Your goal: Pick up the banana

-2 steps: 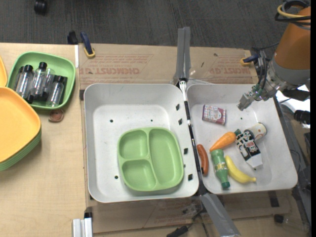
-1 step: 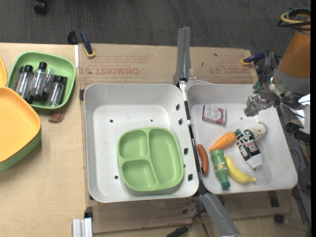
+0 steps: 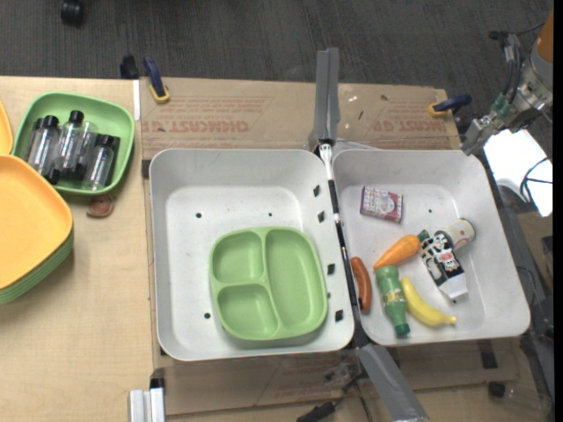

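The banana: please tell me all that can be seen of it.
The banana is small, yellow and smooth, and looks like a plastic toy. It is whole and lies flat on the floor of the right bin, near the front wall. It curves from its upper left end down to a tip pointing right. Its left side lies against the green bottle; whether they touch is unclear. The carton lies just above it, apart.

Yellow banana (image 3: 427, 305) — orange carrot (image 3: 398, 251) — green bottle (image 3: 393, 300), green tray (image 3: 266, 282).
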